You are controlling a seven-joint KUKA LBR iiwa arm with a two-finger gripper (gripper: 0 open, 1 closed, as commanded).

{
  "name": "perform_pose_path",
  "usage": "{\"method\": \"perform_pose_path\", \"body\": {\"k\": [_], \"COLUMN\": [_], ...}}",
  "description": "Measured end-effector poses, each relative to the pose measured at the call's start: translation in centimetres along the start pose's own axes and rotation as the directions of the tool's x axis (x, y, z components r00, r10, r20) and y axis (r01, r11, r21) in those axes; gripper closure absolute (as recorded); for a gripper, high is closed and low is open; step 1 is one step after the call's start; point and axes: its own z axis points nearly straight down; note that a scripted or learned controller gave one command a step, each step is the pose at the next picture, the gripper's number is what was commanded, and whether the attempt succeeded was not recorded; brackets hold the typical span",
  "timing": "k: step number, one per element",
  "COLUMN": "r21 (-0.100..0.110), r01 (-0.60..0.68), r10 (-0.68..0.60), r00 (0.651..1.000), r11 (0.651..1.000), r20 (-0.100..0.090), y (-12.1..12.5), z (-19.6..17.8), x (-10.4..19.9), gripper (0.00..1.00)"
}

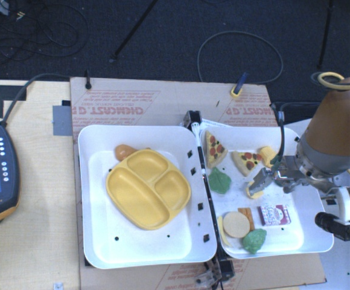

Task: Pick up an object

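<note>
A green toy (254,240) lies nearest; the gripper (260,182), fingers slightly spread, touches a yellow piece (254,191) beneath its tips.

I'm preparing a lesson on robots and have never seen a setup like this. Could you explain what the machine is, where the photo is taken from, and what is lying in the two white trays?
The photo comes from one fixed camera above the bench, looking down at a slant. The grey machine with the orange band on the right is a robot arm; its gripper is a two-finger claw, lowered into the right bin. The photo does not make clear whether it is gripping anything.

The left bin holds a yellow divided plate, with a small orange item tucked beside its upper left edge.

The right bin holds toy food: two pizza slices, a green leafy piece, a round beige disc, another green piece and a small printed packet.
</note>
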Motion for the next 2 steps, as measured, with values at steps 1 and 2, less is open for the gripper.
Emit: {"method": "perform_pose_path", "body": {"k": [1, 2], "r21": [0.008, -0.004], "r01": [0.0, -0.005], "r10": [0.0, 0.005], "r00": [1.0, 1.0], "r11": [1.0, 1.0], "r20": [-0.001, 0.0], "y": [0.2, -0.4], "z": [10.1, 13.6], "x": [-0.4, 0.9], "gripper": [0.0, 0.0]}}
